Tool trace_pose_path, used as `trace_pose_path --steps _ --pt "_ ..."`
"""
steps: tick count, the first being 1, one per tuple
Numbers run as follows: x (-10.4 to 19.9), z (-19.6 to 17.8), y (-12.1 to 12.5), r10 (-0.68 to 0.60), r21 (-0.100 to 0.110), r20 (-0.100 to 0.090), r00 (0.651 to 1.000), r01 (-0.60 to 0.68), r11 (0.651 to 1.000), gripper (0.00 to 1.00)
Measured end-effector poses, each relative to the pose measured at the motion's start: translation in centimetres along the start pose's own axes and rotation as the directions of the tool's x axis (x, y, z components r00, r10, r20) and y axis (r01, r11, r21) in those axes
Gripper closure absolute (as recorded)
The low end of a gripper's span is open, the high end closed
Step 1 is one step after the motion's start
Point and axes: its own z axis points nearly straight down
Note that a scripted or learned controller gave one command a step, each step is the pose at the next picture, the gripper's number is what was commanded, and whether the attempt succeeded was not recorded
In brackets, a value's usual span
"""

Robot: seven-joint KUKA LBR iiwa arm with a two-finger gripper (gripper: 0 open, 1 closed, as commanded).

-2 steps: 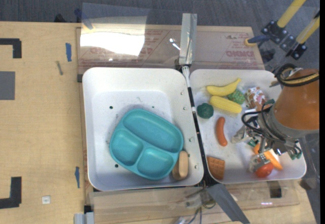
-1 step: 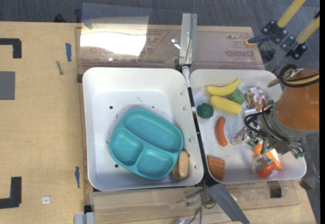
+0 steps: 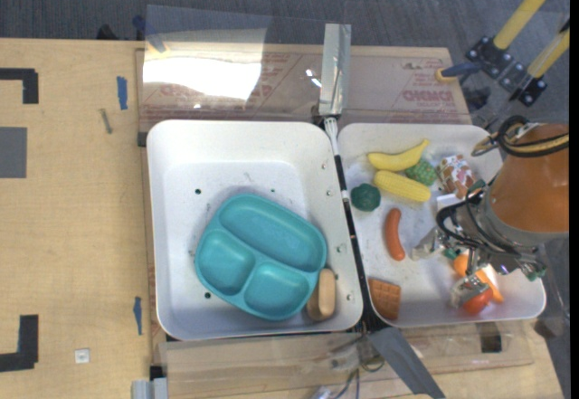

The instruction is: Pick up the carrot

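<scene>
The carrot [image 3: 478, 294] is an orange piece with a reddish end, lying in the right bin [image 3: 425, 314] near its front right corner. My gripper [image 3: 463, 260] hangs right over it, low in the bin, under the orange band of the arm [image 3: 534, 194]. The gripper's metal parts cover the carrot's upper end, so only its lower part shows. I cannot see whether the carrot is between the gripper's tips.
In the right bin also lie a banana [image 3: 398, 156], corn [image 3: 401, 186], a green ball [image 3: 365, 198], a red sausage [image 3: 394, 233], a waffle piece [image 3: 384, 297] and a printed packet [image 3: 455, 174]. The left bin [image 3: 181, 162] holds a teal divided plate [image 3: 261, 254] and a bread roll [image 3: 322, 294].
</scene>
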Motion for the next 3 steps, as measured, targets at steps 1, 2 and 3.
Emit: trace_pose_path --steps 1,2,3 --pt "-0.3 0.1 -0.1 -0.305 -0.004 -0.002 0.952 0.305 0.952 0.00" --pt "-0.5 -1.1 -0.3 -0.302 0.003 0.002 0.953 0.302 0.953 1.00" --pt "1.7 0.0 -3.9 -0.076 0.000 0.001 0.997 0.076 0.997 1.00"
